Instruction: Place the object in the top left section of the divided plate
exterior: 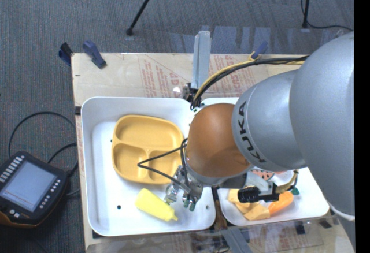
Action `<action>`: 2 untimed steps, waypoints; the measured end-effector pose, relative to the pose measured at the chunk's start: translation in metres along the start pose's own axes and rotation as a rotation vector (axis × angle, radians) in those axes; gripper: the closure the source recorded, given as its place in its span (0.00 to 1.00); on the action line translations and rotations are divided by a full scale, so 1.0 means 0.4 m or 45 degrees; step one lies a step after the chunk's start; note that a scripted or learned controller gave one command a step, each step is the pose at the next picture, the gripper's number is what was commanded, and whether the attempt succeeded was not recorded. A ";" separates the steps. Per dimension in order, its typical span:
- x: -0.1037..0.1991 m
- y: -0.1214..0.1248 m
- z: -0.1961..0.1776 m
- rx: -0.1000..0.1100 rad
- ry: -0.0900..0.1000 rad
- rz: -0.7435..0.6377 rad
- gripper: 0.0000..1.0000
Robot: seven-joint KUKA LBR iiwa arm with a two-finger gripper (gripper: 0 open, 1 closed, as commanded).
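- Firstly, at the far left, off the bench, a teach pendant (29, 187) lies on the carpet.
- On the bench, the left bin (92, 130) carries the divided plate (144, 145) in its upper middle part; all three sections look free.
- Near the bottom edge of this bin lies the yellow object (154, 205), a short wedge-like piece, tilted, just below the plate and apart from it.
- I judge it light and stiff, with smooth sides that may slip; a hold across its narrow width near the middle seems the safest.
- The gripper (182, 195) hangs just right of the object, at its right end; I cannot tell how wide it stands, and nothing is seen held.
- The right bin (315, 203) holds orange and yellow pieces (260, 207) near its bottom edge.
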State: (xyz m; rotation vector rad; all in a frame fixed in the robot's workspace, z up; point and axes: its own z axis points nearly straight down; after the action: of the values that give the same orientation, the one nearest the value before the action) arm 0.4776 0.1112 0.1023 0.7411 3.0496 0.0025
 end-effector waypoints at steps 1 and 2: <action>-0.223 -0.083 -0.221 -0.002 -0.007 0.096 1.00; -0.282 0.105 -0.211 0.002 0.005 -0.158 1.00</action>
State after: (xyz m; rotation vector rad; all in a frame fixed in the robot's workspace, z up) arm 0.5967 0.0966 0.1869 0.5511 3.0934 0.0016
